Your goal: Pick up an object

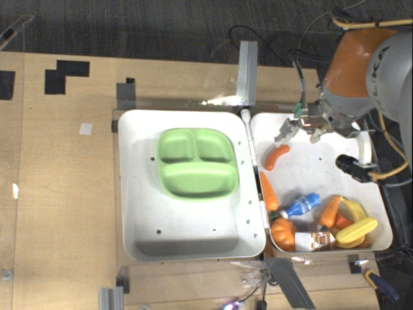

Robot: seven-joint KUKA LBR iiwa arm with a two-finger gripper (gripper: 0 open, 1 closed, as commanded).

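Wooden counter, two shallow white bins side by side. Left bin carries a green divided plate, three compartments, lying flat toward the far half of the bin.

Right bin carries the loose items. A small red-orange sausage-shaped piece lies by itself in the far left part of the bin, apart from the rest. A carrot lies along the left wall, pointing near-to-far. The remainder is crowded along the near edge: a small blue-and-white bottle on its side, an orange pumpkin-like piece in the near left corner, a white and brown bottle lying flat just right of it, a second orange carrot-like piece tilted up, and a yellow banana at the near right. These near items touch or overlap one another.

Arm enters from the right, orange band visible above the wrist. Gripper sits over the far part of the right bin, just right of and beyond the sausage-shaped piece. Its fingers look spread apart, with nothing seen between them. One finger points down-left toward the sausage piece, but whether it touches cannot be judged from this angle.

Black cables trail beyond the far edge of the counter.
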